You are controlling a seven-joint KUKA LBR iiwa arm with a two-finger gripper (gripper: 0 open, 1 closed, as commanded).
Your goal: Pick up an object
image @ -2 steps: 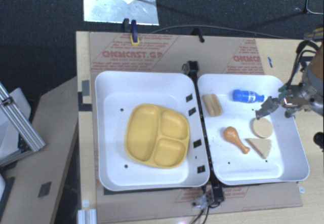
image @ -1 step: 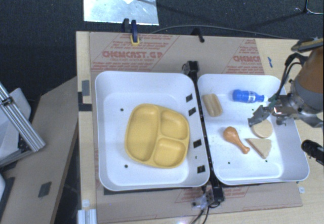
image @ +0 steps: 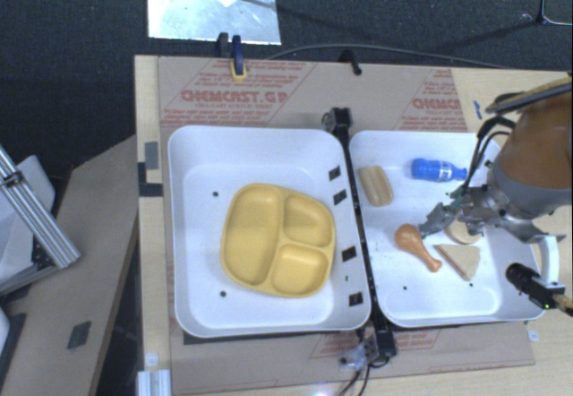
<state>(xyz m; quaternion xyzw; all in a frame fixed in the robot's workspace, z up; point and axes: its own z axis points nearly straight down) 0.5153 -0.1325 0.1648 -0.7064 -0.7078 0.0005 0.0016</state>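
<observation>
At the lower right, a toast wedge (image: 460,259) and a drumstick (image: 418,246) lay in the right bin (image: 430,309). Just above them the gripper (image: 452,220) hovered, its state impossible to tell. Higher up sat a bread roll (image: 375,185) and a blue bottle (image: 437,171). The left bin (image: 201,161) held a yellow divided plate (image: 277,239).

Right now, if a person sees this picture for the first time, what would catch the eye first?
Probably the yellow tray, which has three compartments and lies alone in the left bin. Next, the arm coming in from the right, its gripper low over the right bin. Small things lie there: a blue bottle at the back, a bread roll, a drumstick and a pale wedge.
</observation>
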